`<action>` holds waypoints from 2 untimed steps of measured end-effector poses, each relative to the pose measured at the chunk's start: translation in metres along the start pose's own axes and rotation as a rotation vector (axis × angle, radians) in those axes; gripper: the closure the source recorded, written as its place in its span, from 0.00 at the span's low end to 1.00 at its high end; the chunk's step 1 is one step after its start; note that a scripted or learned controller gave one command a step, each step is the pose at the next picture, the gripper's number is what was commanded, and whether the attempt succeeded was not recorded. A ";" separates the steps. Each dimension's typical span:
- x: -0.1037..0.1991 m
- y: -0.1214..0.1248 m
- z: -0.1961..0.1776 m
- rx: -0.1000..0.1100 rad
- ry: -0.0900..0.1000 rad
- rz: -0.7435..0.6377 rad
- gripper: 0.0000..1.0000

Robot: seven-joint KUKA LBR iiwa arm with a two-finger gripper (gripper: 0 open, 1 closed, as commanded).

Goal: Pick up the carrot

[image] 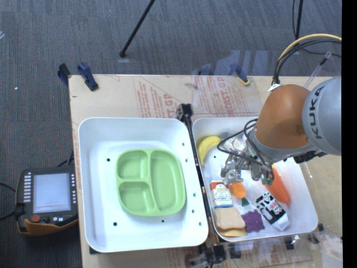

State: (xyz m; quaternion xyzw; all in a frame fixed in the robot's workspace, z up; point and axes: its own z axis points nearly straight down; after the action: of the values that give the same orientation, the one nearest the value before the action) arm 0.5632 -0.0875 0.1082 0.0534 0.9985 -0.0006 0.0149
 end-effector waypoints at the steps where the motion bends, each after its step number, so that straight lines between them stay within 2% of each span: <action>1: 0.054 -0.002 -0.036 0.000 0.029 0.075 1.00; 2: -0.011 0.112 -0.081 -0.003 0.024 0.239 1.00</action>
State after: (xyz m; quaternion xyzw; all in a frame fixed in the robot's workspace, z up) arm 0.5841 0.0232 0.1897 0.1721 0.9851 0.0031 0.0031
